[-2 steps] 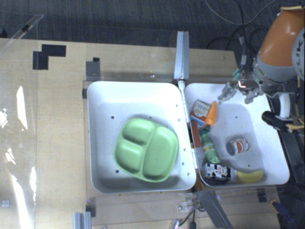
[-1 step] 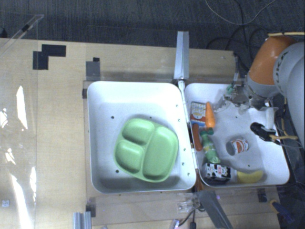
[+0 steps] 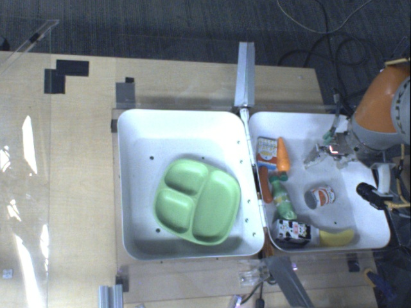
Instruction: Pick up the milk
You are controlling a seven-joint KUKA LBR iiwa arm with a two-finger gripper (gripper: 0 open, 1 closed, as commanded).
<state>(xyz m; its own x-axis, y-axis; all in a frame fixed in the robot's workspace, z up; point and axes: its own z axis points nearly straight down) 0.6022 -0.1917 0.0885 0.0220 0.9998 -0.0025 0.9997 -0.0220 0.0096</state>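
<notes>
White bins, two, one green tray, perhaps one milk carton

green divided plate lies in the left bin; right bin holds carton, carrot, can, banana.

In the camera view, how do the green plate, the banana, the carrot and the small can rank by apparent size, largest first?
1. green plate, by far the largest, in the left bin.
2. banana, at the right bin's near edge.
3. carrot and small can: they look about alike, so I do not rank them.
</notes>
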